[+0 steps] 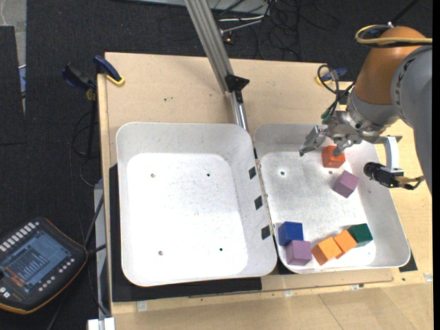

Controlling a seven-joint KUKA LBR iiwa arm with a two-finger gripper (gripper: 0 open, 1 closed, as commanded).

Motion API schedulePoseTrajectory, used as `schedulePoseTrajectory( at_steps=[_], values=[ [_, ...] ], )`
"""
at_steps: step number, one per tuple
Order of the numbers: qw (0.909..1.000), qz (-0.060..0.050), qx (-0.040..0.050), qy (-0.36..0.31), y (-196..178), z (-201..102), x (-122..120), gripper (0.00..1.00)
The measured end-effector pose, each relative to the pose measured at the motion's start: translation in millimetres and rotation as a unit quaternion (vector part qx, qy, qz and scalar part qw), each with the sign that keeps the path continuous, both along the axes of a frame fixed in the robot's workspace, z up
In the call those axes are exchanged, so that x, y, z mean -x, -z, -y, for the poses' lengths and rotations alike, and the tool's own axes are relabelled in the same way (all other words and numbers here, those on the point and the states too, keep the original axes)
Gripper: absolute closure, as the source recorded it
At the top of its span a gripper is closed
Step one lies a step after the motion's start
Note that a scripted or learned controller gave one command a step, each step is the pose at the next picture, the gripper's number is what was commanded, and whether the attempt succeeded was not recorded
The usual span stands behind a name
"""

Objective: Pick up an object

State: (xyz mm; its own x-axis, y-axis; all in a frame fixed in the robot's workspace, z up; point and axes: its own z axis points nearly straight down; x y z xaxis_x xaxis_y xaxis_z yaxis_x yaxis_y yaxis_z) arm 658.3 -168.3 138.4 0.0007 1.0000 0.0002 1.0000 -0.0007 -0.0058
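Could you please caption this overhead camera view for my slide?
Arm's pincer over an orange cube in the right bin, five more blocks nearby.

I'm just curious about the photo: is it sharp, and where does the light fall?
Camera view: fairly sharp overall; the white bins look bright, nearly washed out, under even overhead light; the blocks, like the blue one, cast only short soft shadows; the floor around the bench stays dark.
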Motion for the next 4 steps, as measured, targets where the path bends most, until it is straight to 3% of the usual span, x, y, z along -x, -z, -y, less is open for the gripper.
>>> schedulePoseTrajectory(
  at_steps=[1,2,3,4],
  values=[
    [0.9999,0.012,0.0034,0.000,15.8,1.9,-5.4,0.00],
    [0.9999,0.013,0.0038,-0.002,7.7,1.3,-5.9,1.00],
    [1.0000,0.006,0.0012,-0.001,-36.2,4.3,-7.9,1.00],
    [1.0000,0.007,0.0013,-0.002,-100.3,4.0,-14.5,1.00]
  ],
)
